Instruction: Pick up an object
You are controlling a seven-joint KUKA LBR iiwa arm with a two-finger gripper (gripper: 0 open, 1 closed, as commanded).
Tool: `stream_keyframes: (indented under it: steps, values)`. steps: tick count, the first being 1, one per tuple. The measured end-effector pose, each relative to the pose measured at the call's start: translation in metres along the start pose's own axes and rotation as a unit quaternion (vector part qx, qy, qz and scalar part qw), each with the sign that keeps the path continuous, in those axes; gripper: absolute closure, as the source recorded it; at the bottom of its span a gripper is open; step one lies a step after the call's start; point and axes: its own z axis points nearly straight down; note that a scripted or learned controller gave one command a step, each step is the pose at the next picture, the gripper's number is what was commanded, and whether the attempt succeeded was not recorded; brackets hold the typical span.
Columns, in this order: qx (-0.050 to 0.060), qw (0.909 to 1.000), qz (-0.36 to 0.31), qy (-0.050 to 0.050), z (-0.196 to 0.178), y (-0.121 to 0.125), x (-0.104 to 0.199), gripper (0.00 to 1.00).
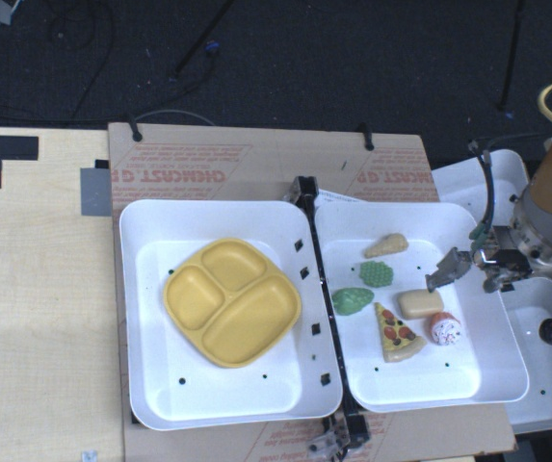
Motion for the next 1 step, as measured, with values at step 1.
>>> stream_keyframes:
  steps: [1]
  values:
    - [-0.005, 1.0, -0.001, -0.001, -0.005, 0.0017, 0.0001, 0.0]
